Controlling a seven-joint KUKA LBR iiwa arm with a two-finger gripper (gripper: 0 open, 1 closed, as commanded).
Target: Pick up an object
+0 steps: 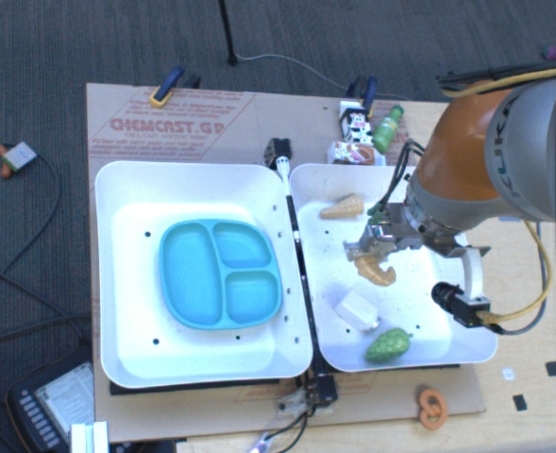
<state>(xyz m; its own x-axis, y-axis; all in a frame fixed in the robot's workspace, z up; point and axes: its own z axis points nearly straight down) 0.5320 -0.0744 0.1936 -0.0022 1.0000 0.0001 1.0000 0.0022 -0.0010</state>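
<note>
Several small objects lie in the right bin (466, 347): a tan cone-shaped piece (343, 208) near the back, an orange-brown curved piece (378, 273) in the middle, a white block (358, 310) toward the front, and a green lumpy piece (388, 345) at the front edge. My gripper (370, 243) hangs low over the middle of this bin, just above and behind the orange-brown piece. The grey and orange arm covers the bin's right half. Nothing can be seen held in the gripper.
The left bin (126, 338) holds a blue divided plate (223, 272). Behind the right bin stand a small green bottle (385, 130) and a printed packet (355, 144). An orange ring (432, 407) lies on the board in front.
</note>
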